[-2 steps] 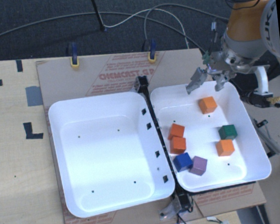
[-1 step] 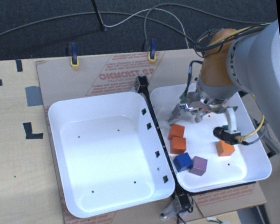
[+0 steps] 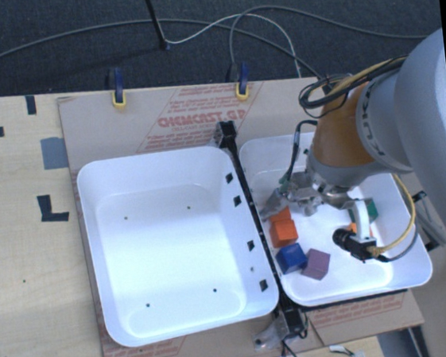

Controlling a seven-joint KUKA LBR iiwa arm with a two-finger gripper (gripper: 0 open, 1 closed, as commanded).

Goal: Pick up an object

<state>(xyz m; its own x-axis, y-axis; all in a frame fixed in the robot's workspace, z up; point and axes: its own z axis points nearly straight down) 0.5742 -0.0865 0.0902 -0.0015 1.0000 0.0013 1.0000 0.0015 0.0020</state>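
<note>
Camera view, from above: my gripper [image 3: 283, 200] is low inside the right bin [image 3: 406, 273], close to the divider it shares with the left bin [image 3: 100, 184]. Its state cannot be determined from this angle; I cannot tell whether it is apart or together, and nothing is seen held in it. The orange block [image 3: 283, 229] lies just below the gripper tip, very near it; contact cannot be confirmed. The blue block [image 3: 291, 257] sits just beside the orange one, toward the front wall, with the purple block [image 3: 317, 264] next to it. A small green item [image 3: 369, 211] lies nearer the right wall, partly hidden by my wrist. Both bins rest on a printed cardboard sheet [image 3: 192, 117].
</note>
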